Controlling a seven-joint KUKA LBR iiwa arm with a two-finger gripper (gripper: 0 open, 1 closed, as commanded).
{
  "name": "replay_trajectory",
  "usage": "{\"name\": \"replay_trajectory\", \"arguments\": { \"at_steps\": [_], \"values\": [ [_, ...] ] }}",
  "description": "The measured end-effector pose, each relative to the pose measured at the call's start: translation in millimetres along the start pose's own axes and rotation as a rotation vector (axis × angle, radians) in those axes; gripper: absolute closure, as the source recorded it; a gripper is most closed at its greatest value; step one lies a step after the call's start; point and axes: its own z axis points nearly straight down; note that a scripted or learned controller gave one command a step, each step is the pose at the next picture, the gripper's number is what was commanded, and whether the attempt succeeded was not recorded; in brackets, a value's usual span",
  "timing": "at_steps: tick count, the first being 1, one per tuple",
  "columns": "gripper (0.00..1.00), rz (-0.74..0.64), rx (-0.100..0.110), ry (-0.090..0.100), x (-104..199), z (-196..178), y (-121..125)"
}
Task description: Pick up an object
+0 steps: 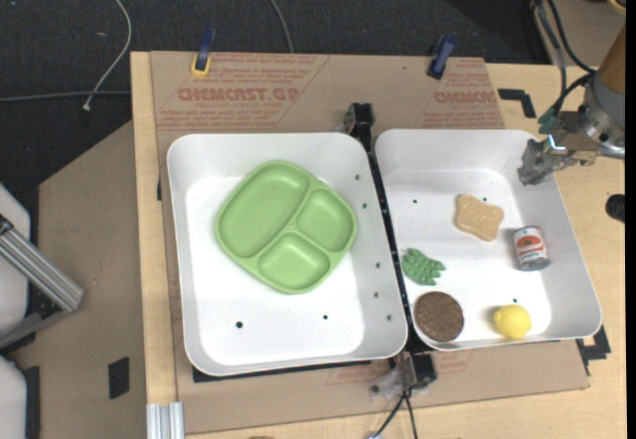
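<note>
Nearest us in the shallow white right bin (437, 151) lay a yellow lemon (513, 321), then a red-labelled can (532, 249), label unreadable. Beyond, cardboard (248, 94) read "CHEMCAST GP". Whether the grey gripper (537, 167) at its far-right rim gripped anything, we couldn't tell.

The grey KUKA arm (608, 99) enters at the upper right edge of the camera view, with little more than its wrist end in sight. Its two-finger metal gripper (538, 169) hangs at the end, pointing down and to the left. Cables (553, 70) loop beside the wrist.
</note>
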Motion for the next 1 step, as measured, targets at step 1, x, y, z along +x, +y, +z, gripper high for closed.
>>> {"name": "replay_trajectory", "arguments": {
  "at_steps": [1],
  "values": [
    [1.00,-0.005,0.004,0.003,50.5,-1.3,15.3]
  ]
}}
